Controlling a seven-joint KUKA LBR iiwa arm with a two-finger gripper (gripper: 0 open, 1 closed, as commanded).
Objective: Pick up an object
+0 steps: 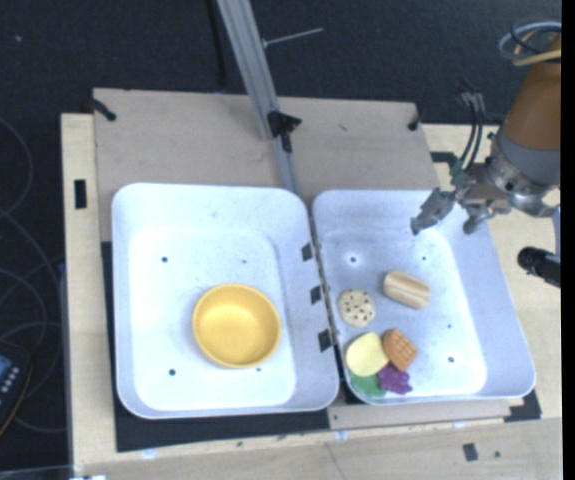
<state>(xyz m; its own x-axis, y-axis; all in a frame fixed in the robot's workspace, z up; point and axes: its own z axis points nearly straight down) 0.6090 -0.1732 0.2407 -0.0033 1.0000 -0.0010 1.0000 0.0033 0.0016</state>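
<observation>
White right bin holds my likeliest pick, the bread roll, below the gripper, jaws apart and empty; I worry a descent nudges it toward the cookie.

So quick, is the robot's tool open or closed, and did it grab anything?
Tool: open, with nothing between its fingers, above the back of the right bin.

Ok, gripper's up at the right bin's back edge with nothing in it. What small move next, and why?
Probably ease the gripper forward and down toward the bread roll. Its fingers are open and hold nothing, and the roll lies apart from the clustered toys, nearest it in the right bin.
</observation>
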